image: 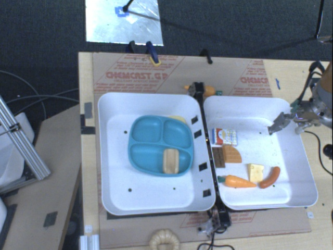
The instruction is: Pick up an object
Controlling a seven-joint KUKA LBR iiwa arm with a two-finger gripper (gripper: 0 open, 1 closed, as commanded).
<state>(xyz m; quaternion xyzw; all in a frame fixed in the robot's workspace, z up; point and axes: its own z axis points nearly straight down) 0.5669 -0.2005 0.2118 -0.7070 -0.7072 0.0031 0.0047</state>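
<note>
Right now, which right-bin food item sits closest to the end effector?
The red-and-white carton, highest in the right bin; sausage, cheese and carrot lie lower, farther from the end effector.

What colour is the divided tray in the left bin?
Light blue; the divided tray shows plainly in the camera view, with a tan bread-like piece in it.

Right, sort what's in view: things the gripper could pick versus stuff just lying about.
Pickable, right bin: carrot, sausage, cheese, small carton, brown slice. Left bin: bread piece on blue tray.

Lying about: foil sheet, clamps, cables, rope ring.
</note>
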